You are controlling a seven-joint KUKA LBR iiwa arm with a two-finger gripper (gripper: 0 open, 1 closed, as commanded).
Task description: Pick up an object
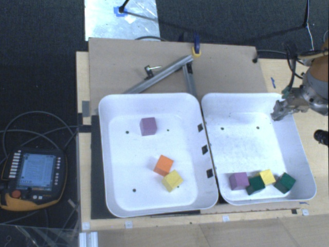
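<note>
The left bin (110,138) holds a purple cube (148,126) near its back, plus an orange cube (163,164) touching a yellow cube (172,180) toward the front. Along the front wall of the right bin (300,138) lie a purple cube (238,180), a dark green cube (255,184), a yellow cube (267,176) and another dark green cube (285,182). My gripper (280,110) hangs over the right bin's back right corner, far from all the cubes, with nothing visible in it.
A metal bar (159,76) lies on the brown board behind the bins. A teach pendant (32,179) with cables sits on the floor at the left. A foil sheet (121,12) lies at the top.
</note>
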